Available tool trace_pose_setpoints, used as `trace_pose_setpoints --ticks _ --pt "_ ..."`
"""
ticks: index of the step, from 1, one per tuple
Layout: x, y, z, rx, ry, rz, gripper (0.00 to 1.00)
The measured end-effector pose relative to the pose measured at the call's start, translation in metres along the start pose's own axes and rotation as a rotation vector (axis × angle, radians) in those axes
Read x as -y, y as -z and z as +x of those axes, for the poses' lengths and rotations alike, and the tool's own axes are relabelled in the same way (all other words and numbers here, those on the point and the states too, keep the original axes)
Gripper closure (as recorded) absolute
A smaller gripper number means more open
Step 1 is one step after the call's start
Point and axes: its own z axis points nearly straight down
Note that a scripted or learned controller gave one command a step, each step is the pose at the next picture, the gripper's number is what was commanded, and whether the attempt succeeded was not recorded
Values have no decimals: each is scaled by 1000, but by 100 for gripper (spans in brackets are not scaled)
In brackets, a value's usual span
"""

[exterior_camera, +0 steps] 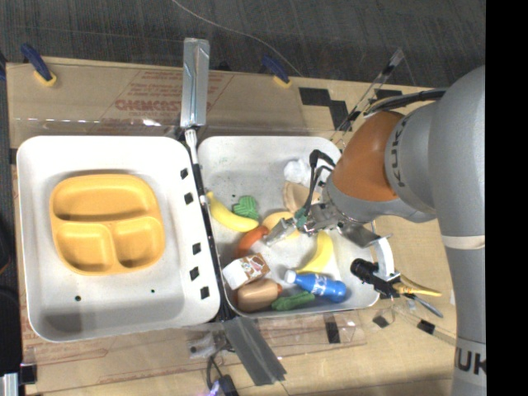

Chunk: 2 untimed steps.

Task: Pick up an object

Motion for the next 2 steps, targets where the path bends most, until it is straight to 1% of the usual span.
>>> trace_pose_setpoints --ticks 1,2 --pt "-16 55 0 -3 95 3 0" --pt "-45 -1 9 -4 222 2 0"
